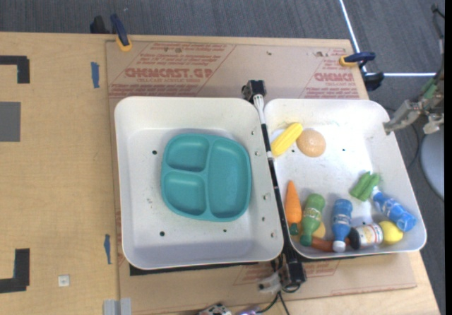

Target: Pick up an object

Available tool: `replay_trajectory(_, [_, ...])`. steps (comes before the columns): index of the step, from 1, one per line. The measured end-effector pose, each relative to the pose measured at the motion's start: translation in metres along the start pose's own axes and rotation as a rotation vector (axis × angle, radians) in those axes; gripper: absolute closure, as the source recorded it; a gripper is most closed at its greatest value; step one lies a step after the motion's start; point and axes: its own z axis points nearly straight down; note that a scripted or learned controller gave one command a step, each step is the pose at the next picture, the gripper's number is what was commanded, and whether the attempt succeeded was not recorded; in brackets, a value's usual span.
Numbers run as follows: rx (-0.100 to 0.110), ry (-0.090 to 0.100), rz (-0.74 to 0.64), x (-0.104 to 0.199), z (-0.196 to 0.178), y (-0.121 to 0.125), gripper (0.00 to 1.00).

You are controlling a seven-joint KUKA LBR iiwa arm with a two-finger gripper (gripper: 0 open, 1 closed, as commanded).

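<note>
Toy objects crowd near end of right bin [395, 165]: carrot [292, 202], green bottle [311, 216], blue bottle [341, 220], lemon [392, 232], touching or just beside one another. Beside it, your left bin [134, 165] holds teal divided plate [207, 174]. Farther back in right bin, corn cob [287, 138] touches tan ball [311, 143]. Gripper [412, 114] sits at right bin's far right rim, nothing visibly held; you cannot tell whether it is parted or closed.

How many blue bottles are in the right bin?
2. One blue bottle stands near the front wall, among the toys; the other blue bottle lies toward the front right corner. More could be hidden in the pile.
</note>
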Motion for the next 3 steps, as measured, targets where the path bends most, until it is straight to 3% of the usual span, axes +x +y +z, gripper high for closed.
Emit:
replay_trajectory(1, [-0.005,0.000,-0.190,0.073,0.196,-0.027,0.00])
replay_trajectory(2, [-0.012,-0.010,-0.316,0.116,0.195,-0.077,0.00])
replay_trajectory(3, [-0.015,-0.009,-0.318,0.117,0.185,-0.076,1.00])
